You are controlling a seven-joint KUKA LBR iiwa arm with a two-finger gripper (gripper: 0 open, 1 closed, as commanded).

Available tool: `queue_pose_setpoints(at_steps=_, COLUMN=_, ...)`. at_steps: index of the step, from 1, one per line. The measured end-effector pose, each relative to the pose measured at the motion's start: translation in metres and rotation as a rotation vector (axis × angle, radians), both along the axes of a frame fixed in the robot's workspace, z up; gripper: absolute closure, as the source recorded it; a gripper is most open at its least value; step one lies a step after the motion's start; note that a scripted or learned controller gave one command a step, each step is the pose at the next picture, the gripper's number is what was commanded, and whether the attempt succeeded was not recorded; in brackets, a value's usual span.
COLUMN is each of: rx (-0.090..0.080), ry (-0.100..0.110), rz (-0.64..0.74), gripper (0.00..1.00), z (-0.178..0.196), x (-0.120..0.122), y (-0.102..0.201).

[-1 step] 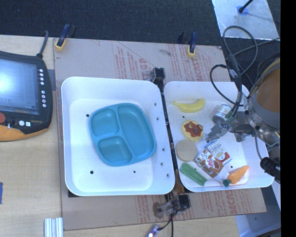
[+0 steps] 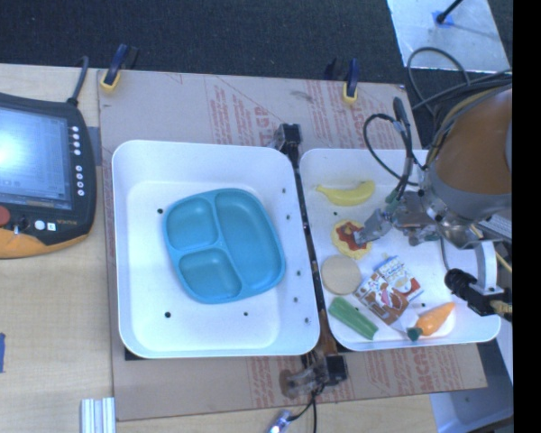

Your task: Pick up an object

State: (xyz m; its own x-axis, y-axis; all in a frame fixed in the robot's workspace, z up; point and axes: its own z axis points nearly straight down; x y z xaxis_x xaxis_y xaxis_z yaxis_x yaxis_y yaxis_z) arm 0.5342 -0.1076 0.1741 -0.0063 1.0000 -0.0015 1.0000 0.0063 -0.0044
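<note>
In the right bin (image 2: 473,332) you have six small things: a yellow banana (image 2: 347,192) at 11 o'clock, a red-yellow piece (image 2: 350,238) below it, a beige disc (image 2: 341,275), a green block (image 2: 353,317) at 7 o'clock, a printed packet (image 2: 389,289) and an orange carrot (image 2: 433,319) at 5 o'clock.

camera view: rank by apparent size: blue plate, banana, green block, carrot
1. Blue divided plate, by far the largest.
2. Banana.
3. Green block and carrot: they look about alike, so no ranking between them.

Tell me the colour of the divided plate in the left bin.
Light blue plate, in the camera view.
</note>
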Motion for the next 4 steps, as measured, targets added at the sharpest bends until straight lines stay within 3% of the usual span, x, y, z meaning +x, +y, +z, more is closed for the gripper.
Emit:
queue_pose_setpoints(at_steps=1, rx=0.000, ry=0.001, rz=-0.001, gripper=0.00, z=-0.083, x=0.046, y=0.009)
queue_pose_setpoints(at_steps=2, rx=-0.003, ry=0.000, rz=0.001, gripper=1.00, z=-0.072, x=0.047, y=0.007)
queue_pose_setpoints(at_steps=3, rx=0.002, ry=-0.002, rz=-0.002, gripper=1.00, z=0.018, x=0.053, y=0.058)
queue_pose_setpoints(at_steps=4, rx=0.002, ry=-0.001, rz=-0.002, gripper=0.00, z=0.018, x=0.053, y=0.058)
